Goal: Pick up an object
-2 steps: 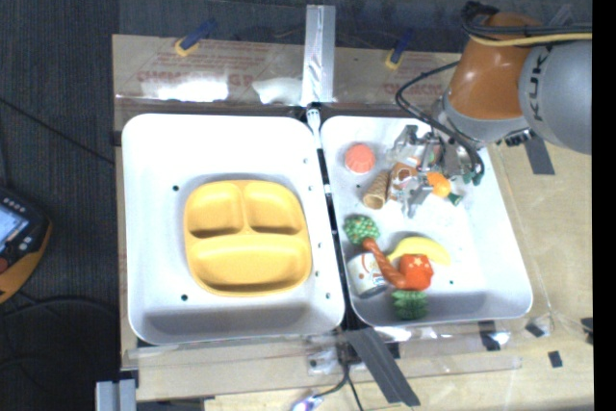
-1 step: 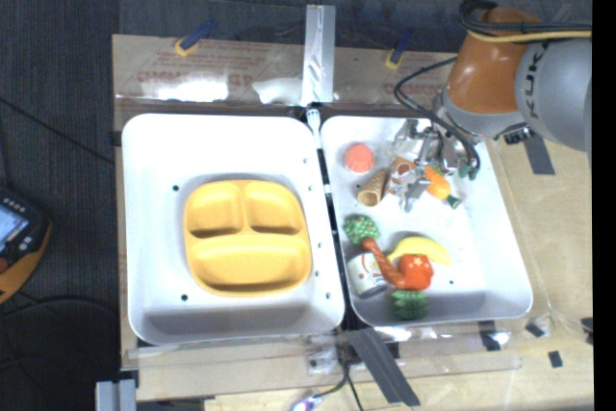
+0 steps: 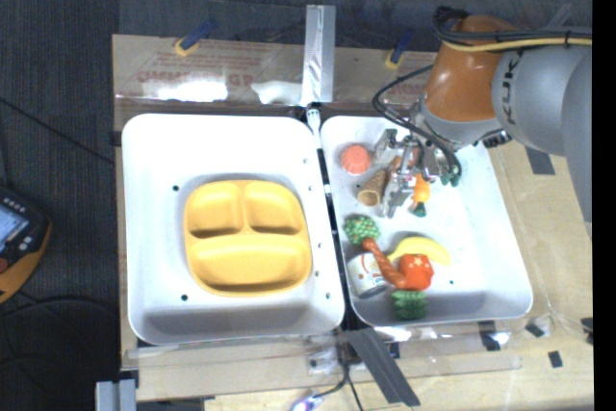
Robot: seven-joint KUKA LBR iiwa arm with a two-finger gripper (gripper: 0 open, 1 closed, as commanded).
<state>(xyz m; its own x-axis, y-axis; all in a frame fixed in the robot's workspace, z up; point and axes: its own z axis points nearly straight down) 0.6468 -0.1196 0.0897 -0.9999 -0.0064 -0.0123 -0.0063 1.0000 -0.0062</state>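
At the near edge of the right bin (image 3: 500,236) lies a green leafy toy (image 3: 409,304), just behind it a red toy pepper (image 3: 415,270) touching a carrot-like piece (image 3: 378,258), a small can (image 3: 365,274), a banana (image 3: 426,248) and a broccoli floret (image 3: 361,228). Farther back, the claw (image 3: 402,176) sits low among a brown cone (image 3: 374,187), a small orange toy (image 3: 420,194) and a pink ball (image 3: 355,159); whether it grips anything cannot be told. The left bin (image 3: 154,207) holds a yellow divided tray (image 3: 248,236).
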